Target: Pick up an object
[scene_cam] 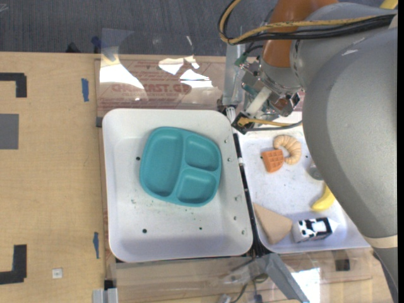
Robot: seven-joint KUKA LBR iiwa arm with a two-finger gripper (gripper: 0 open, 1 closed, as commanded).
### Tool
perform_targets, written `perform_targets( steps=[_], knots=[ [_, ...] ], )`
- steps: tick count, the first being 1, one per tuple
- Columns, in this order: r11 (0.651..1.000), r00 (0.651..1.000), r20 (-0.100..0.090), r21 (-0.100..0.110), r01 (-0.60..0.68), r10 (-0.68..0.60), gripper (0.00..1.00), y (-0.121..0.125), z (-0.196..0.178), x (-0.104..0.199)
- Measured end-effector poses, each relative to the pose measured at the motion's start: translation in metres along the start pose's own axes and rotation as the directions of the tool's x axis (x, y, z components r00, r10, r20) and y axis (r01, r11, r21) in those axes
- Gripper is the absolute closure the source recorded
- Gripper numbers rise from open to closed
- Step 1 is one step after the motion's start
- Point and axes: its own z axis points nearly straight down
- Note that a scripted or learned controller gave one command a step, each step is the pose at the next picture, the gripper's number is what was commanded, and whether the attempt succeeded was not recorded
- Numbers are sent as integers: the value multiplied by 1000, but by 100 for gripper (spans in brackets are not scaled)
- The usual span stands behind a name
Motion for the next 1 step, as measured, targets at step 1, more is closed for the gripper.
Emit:
perform_targets(
  steps=[1],
  knots=[
    [973, 973, 2, 4, 229, -229, 100, -18, 14, -70]
  ],
)
